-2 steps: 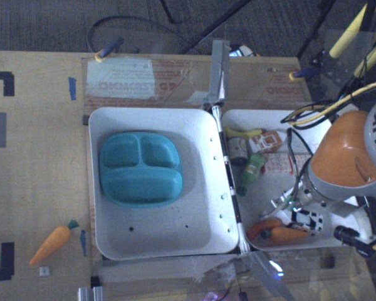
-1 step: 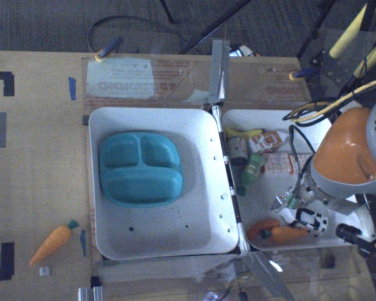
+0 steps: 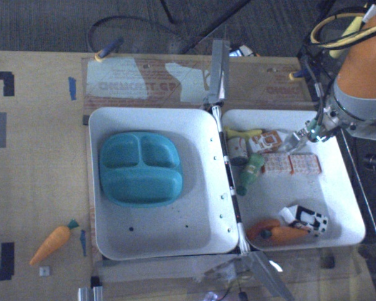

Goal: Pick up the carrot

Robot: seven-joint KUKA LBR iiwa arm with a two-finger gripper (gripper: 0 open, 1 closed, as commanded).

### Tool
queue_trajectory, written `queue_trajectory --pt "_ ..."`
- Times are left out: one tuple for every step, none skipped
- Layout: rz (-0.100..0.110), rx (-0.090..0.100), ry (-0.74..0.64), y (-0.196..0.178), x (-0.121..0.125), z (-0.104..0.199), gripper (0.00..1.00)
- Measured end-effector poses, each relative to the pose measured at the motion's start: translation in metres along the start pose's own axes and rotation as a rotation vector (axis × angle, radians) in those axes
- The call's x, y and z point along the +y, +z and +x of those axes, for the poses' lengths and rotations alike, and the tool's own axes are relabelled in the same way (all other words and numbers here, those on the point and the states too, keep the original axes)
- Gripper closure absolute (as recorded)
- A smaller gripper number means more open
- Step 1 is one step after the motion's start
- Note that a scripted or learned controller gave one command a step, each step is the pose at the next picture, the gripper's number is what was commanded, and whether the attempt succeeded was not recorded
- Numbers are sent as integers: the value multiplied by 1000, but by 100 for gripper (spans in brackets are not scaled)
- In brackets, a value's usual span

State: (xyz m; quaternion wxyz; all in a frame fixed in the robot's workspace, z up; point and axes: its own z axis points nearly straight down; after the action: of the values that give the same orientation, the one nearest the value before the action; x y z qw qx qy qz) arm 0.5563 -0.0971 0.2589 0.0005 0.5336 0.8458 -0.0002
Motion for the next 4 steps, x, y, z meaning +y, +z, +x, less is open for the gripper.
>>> queue_trajectory --pt "1 0 -1 0 0 0 0" --pt "2 3 -218 112 -70 31 0" --pt "-1 0 -293 148 16 -47 0" --pt "-3 -3 -474 20 48 -62 0"
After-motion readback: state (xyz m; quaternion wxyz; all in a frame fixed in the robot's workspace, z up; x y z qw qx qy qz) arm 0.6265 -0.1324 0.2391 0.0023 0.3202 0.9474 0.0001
